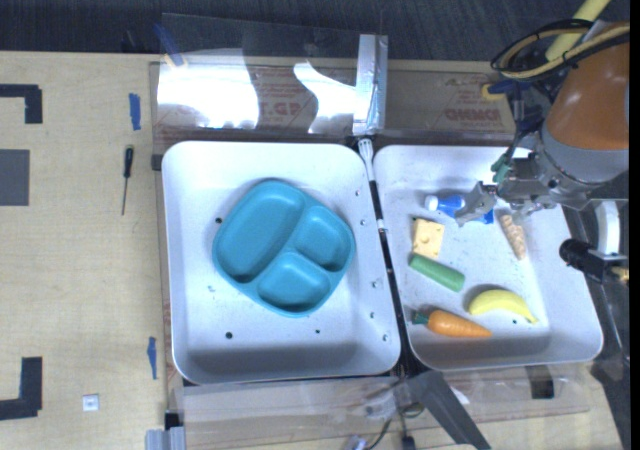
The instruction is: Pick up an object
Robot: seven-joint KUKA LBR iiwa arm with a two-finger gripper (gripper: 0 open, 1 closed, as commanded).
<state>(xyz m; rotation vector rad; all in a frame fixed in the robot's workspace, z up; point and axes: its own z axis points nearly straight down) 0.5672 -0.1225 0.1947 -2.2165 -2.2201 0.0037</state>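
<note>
The right bin (570,338) holds a yellow cheese wedge (427,236), a green cucumber (436,272), an orange carrot (455,324), a yellow banana (503,305), a tan bread stick (513,234) and a small blue and white object (447,205). My gripper (494,197) hangs over the upper middle of this bin, just right of the blue object and above the bread stick. Nothing shows between its fingers.
The left bin (190,238) holds a blue divided plate (284,245). A clear plastic sheet (260,88) and a metal bracket (370,83) stand behind the bins. Yellow and black cables (545,48) loop above the arm at the upper right.
</note>
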